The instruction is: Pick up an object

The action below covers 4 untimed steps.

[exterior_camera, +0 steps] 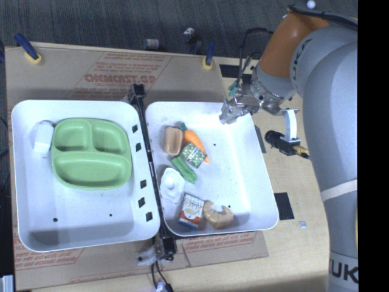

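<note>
My gripper hangs over the far right corner of the right bin, above bare bin floor. Nothing shows between its fingers. In the right bin lie a tan bread piece, an orange carrot, a small green carton, a green pod, a white cup-like item, a small juice box and a brown croissant. All of these sit to the left of and nearer than the gripper.
The left bin holds a green divided plate and a white object at its left wall. A black divider runs between the bins. Blue clamps hold the cardboard's far edge.
</note>
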Available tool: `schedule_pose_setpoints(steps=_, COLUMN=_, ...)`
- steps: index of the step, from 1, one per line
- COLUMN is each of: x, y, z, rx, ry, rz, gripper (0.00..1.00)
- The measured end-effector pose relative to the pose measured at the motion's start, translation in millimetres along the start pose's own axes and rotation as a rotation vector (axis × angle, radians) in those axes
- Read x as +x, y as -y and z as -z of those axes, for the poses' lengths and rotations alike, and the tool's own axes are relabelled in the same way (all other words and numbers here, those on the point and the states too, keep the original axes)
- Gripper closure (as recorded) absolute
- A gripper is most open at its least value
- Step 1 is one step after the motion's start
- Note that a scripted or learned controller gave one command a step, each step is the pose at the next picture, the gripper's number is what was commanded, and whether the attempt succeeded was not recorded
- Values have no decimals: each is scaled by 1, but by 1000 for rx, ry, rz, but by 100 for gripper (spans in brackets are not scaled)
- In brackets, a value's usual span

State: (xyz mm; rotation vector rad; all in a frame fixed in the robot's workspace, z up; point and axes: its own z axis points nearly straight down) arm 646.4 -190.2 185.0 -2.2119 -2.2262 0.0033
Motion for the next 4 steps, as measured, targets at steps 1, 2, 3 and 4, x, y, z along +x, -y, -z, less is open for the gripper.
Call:
schedule_pose_setpoints(steps=1, x=-1, y=-1, z=2, rx=-3, ry=1, rz=0, gripper=0)
schedule_pose_setpoints(steps=2, x=45, y=30, z=-94, rx=0, ry=0, rz=1, gripper=0)
schedule_pose_setpoints(steps=3, x=45, y=30, z=-83, rx=1, ry=-1, rz=5, gripper=100)
schedule_pose_setpoints(steps=4, x=100, y=100, z=20, rx=-3, ry=0, rz=0, gripper=100)
